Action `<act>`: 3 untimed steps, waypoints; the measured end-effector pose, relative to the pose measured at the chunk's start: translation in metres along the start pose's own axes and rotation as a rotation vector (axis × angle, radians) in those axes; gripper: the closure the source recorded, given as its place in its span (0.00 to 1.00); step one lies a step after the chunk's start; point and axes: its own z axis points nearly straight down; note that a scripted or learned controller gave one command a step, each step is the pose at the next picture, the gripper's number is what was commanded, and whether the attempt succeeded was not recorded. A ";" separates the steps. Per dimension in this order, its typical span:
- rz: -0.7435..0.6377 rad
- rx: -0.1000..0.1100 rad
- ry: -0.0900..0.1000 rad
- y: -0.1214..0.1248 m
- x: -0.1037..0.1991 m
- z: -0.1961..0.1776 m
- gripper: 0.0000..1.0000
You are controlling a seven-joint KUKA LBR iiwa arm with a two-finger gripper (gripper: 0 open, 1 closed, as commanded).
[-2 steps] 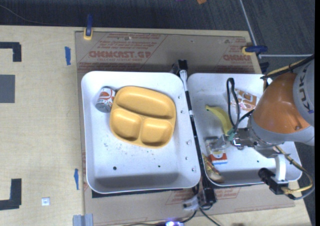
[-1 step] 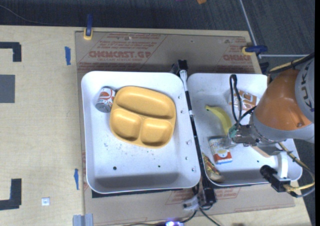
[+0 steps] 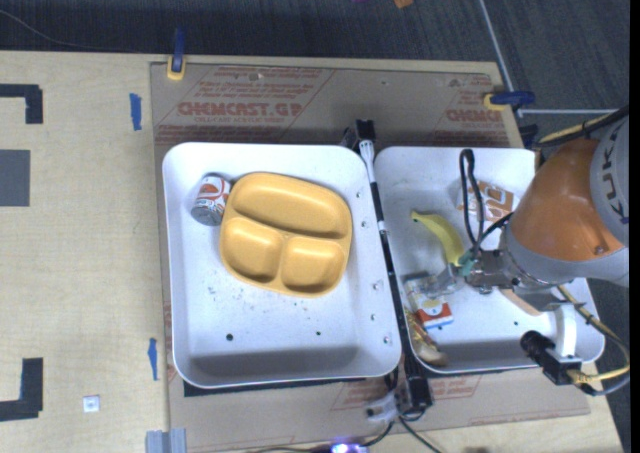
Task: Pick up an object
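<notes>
Gripper (image 3: 440, 286) low in right bin (image 3: 500, 346), by the banana (image 3: 440, 231). Can't tell its state from here; I'd say nothing's picked yet.

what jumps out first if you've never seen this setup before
The big yellow divided tray filling the left bin, with a crushed can tucked against its upper-left edge. Next, the arm's orange band looming over the right bin, its gripper low among the clutter there, beside a yellow banana and a small red-and-white item.
</notes>
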 end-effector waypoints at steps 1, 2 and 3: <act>-0.006 0.012 0.010 -0.003 -0.004 0.012 0.00; -0.003 0.004 0.004 0.000 -0.007 0.000 1.00; -0.003 0.003 0.003 0.000 -0.007 0.000 0.00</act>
